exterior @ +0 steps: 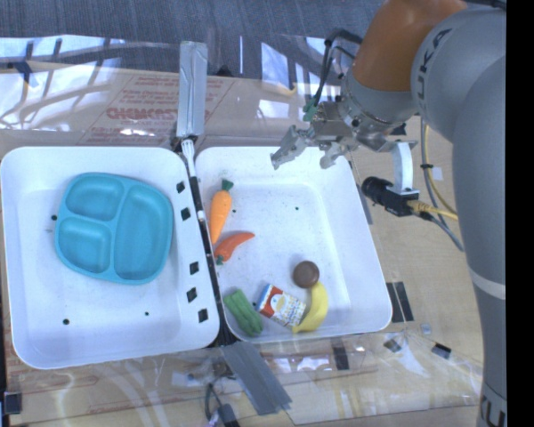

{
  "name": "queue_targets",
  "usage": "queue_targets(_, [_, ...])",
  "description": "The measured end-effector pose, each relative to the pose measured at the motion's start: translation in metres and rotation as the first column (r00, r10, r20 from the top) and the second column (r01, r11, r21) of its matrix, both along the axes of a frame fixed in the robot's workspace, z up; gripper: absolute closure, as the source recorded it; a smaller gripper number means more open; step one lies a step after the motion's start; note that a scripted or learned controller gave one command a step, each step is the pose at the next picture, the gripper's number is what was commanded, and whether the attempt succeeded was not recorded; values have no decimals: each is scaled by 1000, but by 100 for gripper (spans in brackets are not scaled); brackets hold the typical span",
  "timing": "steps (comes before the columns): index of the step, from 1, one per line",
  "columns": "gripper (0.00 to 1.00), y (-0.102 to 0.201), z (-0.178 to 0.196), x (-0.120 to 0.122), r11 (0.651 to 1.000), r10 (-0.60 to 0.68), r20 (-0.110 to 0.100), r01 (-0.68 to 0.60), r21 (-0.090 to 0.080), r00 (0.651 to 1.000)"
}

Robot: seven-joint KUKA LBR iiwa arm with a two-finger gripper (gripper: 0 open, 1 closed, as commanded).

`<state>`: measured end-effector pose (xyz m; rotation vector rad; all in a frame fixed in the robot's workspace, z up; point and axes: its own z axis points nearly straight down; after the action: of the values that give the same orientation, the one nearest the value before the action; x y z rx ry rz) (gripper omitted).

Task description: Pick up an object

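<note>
Lying in the right bin point(356, 238), the pickable items cluster toward its 9 and 6 o'clock sides. Carrot point(220, 212) sits at approx 9 o'clock, leafy end up, close to the divider wall. Just below it a red pepper point(232, 243) lies slanted, nearly touching the carrot's tip. At approx 7 o'clock a green veg piece point(243, 312) lies by the bin's front-left corner. Next to it, toward 6 o'clock, a small carton point(280, 305) w/ red and white print lies tilted, touching a banana point(316, 308) on its right. A dark brown round item point(306, 273) sits just above the banana, touching or nearly so; can't tell which.

Tool point(307, 149) hangs over the right bin's 12 o'clock rim, well apart from all items. Its fingers point(285, 155) are spread apart, w/ nothing btwn them.

Arm point(454, 78), grey w/ orange band, comes in from 3 o'clock of the view; black cables and a small black part hang beside its wrist, outside the bin's right wall.

Left bin point(18, 265) holds a light-blue divided plate point(116, 228), three compartments, lying flat in the bin's upper middle. Black clips run down the seam btwn the two bins. Worktop point(125, 105) behind the bins shows printed cardboard under a clear glossy sheet.
</note>
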<state>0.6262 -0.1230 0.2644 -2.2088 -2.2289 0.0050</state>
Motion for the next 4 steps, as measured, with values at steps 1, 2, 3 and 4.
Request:
queue_targets(1, [0,28,-117,-16,996,94,-4,-94,1,996])
queue_targets(2, [0,25,-174,-30,987,161,0,-161,1,987])
queue_targets(3, [0,26,-173,-64,956,294,0,-294,2,956])
queue_targets(4, [100,25,-164,-63,955,295,0,-295,2,955])
